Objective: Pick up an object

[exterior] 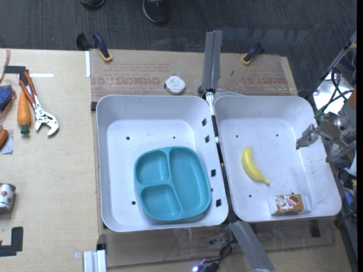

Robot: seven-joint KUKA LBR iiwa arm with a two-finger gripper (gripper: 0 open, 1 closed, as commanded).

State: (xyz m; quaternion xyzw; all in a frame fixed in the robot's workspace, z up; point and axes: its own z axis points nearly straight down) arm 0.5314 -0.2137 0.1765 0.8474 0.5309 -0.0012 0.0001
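A yellow banana (253, 164) lies in the middle of the right bin (266, 109). Near that bin's front right corner rests a small orange and white carton (289, 204). A teal divided plate (171, 183) sits in the left bin (105, 152). My gripper (308, 136) hangs over the right bin's right wall, to the right of the banana and well apart from it. Nothing shows in its grasp.
A grey post (212, 61) rises behind the seam between the bins. A white disc (175, 84) lies on the bench behind the left bin. Pliers (39, 112), an orange tool (23, 111) and a tin (5, 196) lie at far left. Blue-and-yellow clamps (102, 47) grip the back edge.
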